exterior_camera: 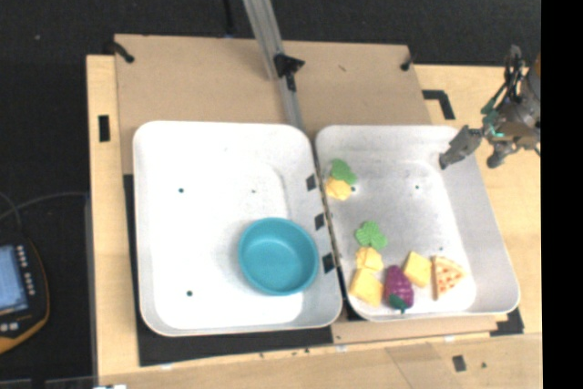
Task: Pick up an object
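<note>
So we're at the approach stage: the claw (477, 148) sits spread open with nothing in it, at the right bin's (474, 287) 2 o'clock edge. The toy food cluster (392, 273) waits around 6 o'clock, so it needs to swing over and drop down.

Claw (475, 150) at right (fingers spread apart, empty)
</note>
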